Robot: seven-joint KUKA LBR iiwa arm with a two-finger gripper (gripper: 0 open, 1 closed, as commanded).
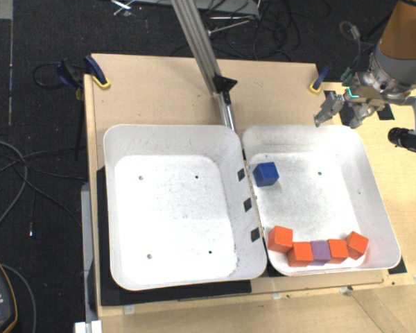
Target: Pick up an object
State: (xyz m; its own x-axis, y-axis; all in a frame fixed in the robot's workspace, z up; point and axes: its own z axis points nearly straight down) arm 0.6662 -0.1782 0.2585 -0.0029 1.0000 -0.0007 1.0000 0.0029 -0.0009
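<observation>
**Tool above far edge of right bin, blocks untouched**

Hovering over the far rim of the right bin (371, 186), beside the tan surface (159, 89): the tool (341, 113), fingers spread apart, nothing between them. Resting near the right bin's left wall, well apart from the tool: a blue block (265, 173). Lined up along the near wall, touching one another: four orange blocks (281, 238) and a purple block (320, 250). Alongside, to the left: the left bin (118, 151).
</observation>
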